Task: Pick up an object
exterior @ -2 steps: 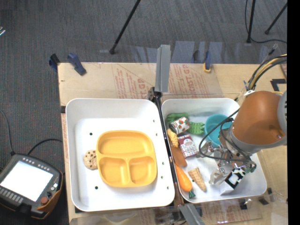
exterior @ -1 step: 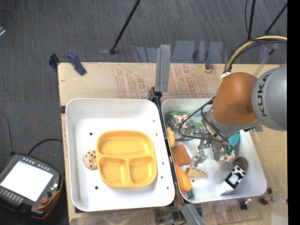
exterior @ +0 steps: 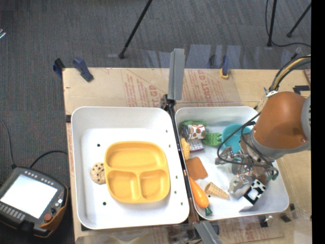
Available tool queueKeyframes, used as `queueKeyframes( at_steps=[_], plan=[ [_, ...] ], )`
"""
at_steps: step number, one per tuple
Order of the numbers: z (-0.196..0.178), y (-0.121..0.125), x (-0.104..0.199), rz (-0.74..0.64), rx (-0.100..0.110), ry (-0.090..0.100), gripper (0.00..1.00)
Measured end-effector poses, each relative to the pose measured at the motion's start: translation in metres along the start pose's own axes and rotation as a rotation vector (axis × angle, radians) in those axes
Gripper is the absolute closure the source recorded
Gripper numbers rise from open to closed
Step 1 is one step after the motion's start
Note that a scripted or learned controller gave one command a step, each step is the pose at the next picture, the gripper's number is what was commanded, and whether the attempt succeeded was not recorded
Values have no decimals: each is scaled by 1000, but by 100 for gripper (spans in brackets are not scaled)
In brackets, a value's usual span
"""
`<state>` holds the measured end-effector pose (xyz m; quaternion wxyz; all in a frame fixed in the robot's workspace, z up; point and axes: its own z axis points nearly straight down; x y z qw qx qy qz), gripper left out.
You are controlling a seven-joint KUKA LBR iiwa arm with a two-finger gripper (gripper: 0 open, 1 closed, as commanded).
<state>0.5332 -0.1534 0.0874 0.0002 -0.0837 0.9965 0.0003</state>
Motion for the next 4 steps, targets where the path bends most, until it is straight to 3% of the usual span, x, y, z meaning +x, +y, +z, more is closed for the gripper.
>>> queueKeyframes(
  at_steps=[1, 2, 3, 4],
  plan=[
    [-3, -53, 20, -35, 0, -11, 0],
    [0, -55, 5, -153, -1, -2, 0],
    [0, -11, 19, -217, -3, -1, 0],
    [0, 60, -44, -58, -3, -2, 0]
  ],
)
